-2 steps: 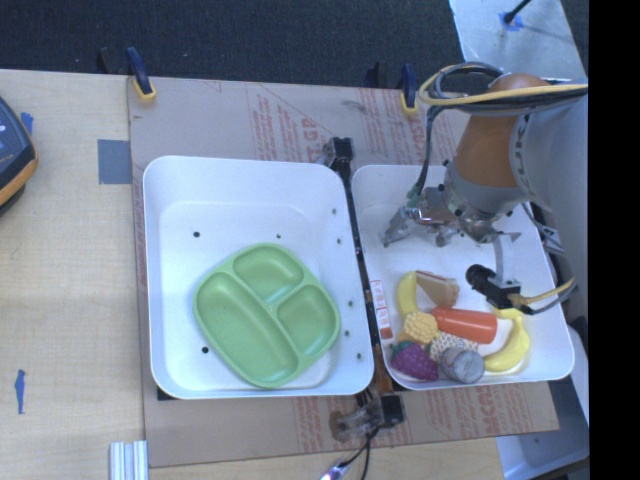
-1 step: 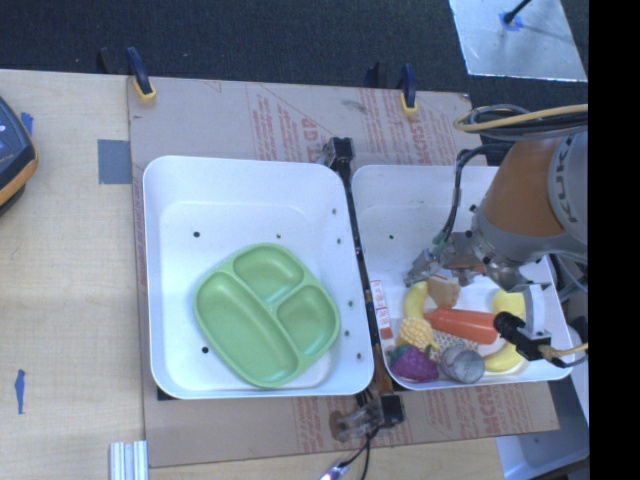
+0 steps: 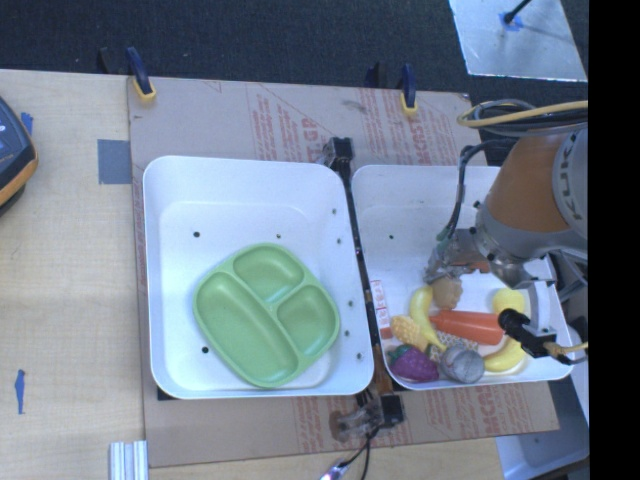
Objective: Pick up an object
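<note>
From the overhead camera view, two white bins sit side by side on the bench. The left bin (image 3: 160, 268) carries a green divided plate (image 3: 265, 313) lying flat toward its front edge. The right bin (image 3: 400, 208) has its load crowded into the front half: a potato-like tan piece (image 3: 446, 291), a banana (image 3: 424, 313), a corn cob (image 3: 410, 330), a carrot (image 3: 468, 325), a purple piece (image 3: 413, 365), a grey stone-like lump (image 3: 463, 364) and a second yellow piece (image 3: 507, 353) along the front right corner. The gripper (image 3: 450, 264) hangs low at the back edge of this pile, just beside the tan piece, though whether it touches is unclear, and I cannot tell how the jaws stand. Nothing is visibly lifted, so the pick looks not yet done: grasp and raise remain. If the tan piece is the target, it is roundish with no clear long axis; the carrot beside it lies with its long axis roughly parallel to the bin's front edge.
</note>
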